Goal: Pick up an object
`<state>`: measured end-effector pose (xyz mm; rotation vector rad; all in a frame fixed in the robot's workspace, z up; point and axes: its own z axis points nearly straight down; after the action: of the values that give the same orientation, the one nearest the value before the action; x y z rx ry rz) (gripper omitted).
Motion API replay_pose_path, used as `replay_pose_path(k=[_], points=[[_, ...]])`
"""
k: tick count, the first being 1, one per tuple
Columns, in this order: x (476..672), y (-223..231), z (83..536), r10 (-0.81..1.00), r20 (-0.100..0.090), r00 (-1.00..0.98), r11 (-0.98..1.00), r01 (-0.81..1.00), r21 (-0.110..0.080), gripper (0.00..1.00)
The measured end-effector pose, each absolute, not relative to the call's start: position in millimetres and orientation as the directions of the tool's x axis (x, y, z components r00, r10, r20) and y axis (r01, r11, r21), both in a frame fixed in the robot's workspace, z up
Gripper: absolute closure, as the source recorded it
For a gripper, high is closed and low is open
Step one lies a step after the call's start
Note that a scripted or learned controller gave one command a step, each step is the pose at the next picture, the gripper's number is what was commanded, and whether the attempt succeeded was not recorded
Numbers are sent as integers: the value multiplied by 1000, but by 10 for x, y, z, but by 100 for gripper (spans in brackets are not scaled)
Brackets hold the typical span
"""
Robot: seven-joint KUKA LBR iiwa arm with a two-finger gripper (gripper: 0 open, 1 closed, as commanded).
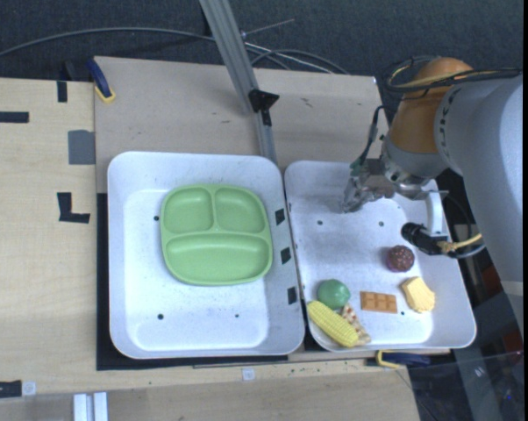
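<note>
Camera view: gripper (359, 193) low over bare floor in upper part of right bin (321, 222); state of fingers cannot be told, nothing visibly between them. Candidate objects clustered at lower right of frame: green ball (333, 293), corn cob (332, 323), brown waffle (378, 303), dark red ball (400, 258), yellow piece (417, 294). Recommended: select isolated dark red ball, centre above it, descend vertically, avoid bin wall.

Small toy foods lie in the right bin (317, 191), near its front edge: a yellow corn cob (332, 324), a green ball (333, 293), an orange waffle (378, 303), a dark red ball (400, 258) and a yellow chunk (418, 295).
</note>
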<state>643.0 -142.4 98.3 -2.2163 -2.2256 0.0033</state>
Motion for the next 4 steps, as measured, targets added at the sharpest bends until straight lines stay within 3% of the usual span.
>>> replay_pose_path(k=[2, 3, 4], points=[[6378, -1365, 2140, 1000, -1, -2, 2, 1000, 5, 100], [6383, -1360, 2319, 1000, 0, -2, 2, 1000, 1, 100], [6547, -821, 2256, 1000, 1, -7, 7, 1000, -1, 100]])
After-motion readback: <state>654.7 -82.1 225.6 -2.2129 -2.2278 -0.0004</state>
